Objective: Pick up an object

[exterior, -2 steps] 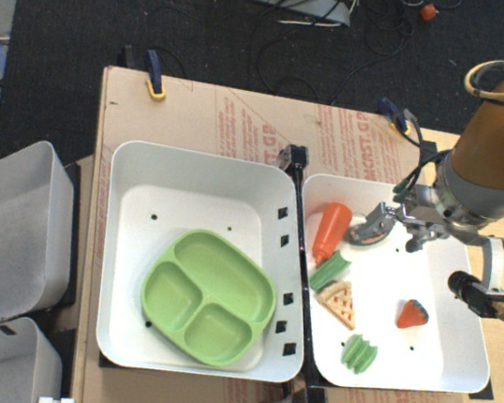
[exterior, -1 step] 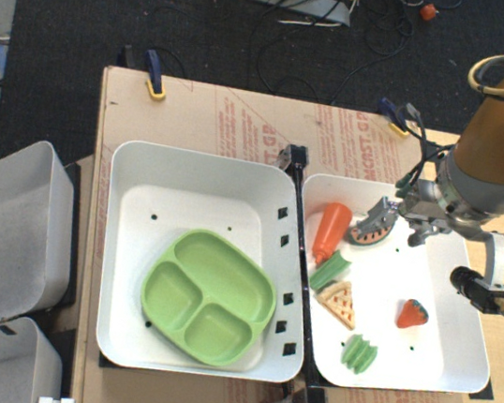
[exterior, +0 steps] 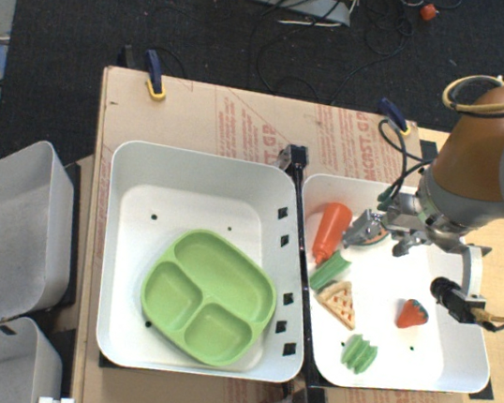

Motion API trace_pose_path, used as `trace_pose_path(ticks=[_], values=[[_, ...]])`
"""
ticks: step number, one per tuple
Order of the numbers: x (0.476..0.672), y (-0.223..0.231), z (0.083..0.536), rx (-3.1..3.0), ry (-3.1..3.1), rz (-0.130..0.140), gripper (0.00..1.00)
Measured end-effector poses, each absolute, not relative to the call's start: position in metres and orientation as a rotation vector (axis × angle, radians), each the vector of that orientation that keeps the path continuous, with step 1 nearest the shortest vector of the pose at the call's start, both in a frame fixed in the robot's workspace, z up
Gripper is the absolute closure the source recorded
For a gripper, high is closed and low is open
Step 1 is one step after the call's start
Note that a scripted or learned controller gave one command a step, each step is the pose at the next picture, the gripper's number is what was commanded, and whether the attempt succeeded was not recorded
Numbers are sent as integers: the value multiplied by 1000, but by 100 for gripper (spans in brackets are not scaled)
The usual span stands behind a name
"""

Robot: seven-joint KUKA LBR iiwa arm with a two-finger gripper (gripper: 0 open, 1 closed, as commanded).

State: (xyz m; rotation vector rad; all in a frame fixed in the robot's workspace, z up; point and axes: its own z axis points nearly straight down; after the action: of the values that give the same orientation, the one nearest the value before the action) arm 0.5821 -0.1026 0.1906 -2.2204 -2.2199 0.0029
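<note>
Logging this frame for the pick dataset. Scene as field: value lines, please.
left bin: holds green divided plate
right bin: holds the toy food
orange carrot: upper left of right bin, by the divider
green pod: just below carrot
waffle slice: below pod
ridged green piece: near front edge
strawberry: right of centre, lying apart
end effector: above right bin, beside carrot; grasp not discernible
</note>
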Motion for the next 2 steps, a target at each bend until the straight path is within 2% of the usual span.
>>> trace_pose_path(ticks=[1,2], values=[[578,-96,129,-2220,-2217,4,0],[577,-95,90,-2221,-2217,4,0]])
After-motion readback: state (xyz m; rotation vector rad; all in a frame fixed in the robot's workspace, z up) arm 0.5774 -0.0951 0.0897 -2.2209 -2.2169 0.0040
